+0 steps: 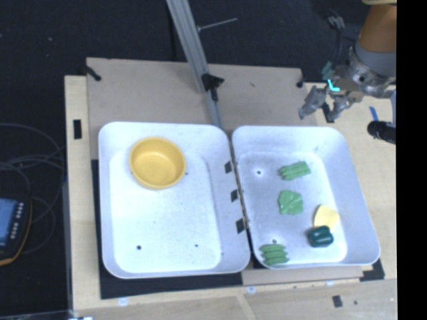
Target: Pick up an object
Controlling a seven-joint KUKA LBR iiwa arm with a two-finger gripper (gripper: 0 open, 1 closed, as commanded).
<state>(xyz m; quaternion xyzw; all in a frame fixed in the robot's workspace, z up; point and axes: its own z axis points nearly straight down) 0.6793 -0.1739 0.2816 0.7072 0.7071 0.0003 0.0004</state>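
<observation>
My gripper [323, 108] hangs above the far edge of the right bin [347, 159], its two fingers spread open with nothing between them. In that bin lie a ridged green piece [294, 171], a flat green leaf-like piece [290, 202], a yellow wedge [326, 215], a dark green block [320, 237] touching the wedge, and another ridged green piece [273, 253] at the near edge. All of them sit well below the gripper in the view.
The left bin [113, 199] holds a yellow bowl [157, 163] at its far side. A grey metal pole [190, 39] slants down to the gap between the bins. Black clips [235, 195] line the divide.
</observation>
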